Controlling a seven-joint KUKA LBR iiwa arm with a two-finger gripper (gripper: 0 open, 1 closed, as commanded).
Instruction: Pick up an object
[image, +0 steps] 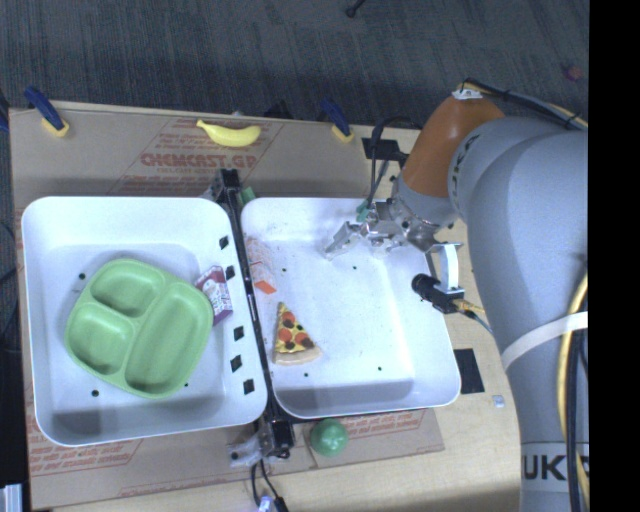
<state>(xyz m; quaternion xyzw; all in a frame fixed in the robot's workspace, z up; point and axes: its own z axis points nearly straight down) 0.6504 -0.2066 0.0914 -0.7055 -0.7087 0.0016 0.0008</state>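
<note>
Our pincer (345, 240) hangs open and empty near the right bin's (400, 385) far edge. The pizza slice (293, 335) lies by that bin's left wall, well apart; closing there, we risk pinching the wall or sliding off.

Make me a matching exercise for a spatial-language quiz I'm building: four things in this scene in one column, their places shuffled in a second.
Things:
1. green divided plate
2. pizza slice
3. yellow banana
4. green ball

Places:
A. on the cardboard beyond the bins
B. in the left bin
C. on the cardboard in front of the right bin
D. in the right bin, near its left wall

Pairs: 1-B, 2-D, 3-A, 4-C
</note>
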